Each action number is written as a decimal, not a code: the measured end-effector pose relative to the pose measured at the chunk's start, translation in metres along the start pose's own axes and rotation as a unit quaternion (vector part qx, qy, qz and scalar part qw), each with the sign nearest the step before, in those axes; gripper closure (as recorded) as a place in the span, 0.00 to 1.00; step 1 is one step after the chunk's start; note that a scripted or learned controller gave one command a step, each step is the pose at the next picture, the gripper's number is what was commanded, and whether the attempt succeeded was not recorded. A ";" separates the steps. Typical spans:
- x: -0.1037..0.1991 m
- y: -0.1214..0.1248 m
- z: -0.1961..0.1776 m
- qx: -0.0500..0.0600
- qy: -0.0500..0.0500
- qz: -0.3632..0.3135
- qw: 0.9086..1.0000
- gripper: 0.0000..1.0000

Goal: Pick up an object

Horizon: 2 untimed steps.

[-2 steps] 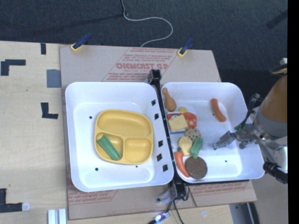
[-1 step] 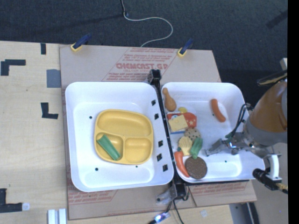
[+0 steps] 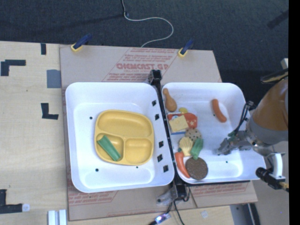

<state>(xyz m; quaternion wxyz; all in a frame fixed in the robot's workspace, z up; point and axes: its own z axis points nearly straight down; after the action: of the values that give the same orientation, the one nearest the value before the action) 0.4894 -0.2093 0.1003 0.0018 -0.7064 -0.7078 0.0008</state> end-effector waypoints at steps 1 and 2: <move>-0.007 0.000 -0.060 -0.004 -0.002 0.001 1.000 1.00; -0.002 -0.003 -0.105 -0.003 -0.001 0.000 1.000 1.00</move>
<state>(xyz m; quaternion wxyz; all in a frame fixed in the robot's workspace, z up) 0.4866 -0.2111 0.2054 -0.0014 -0.7065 -0.7077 -0.0005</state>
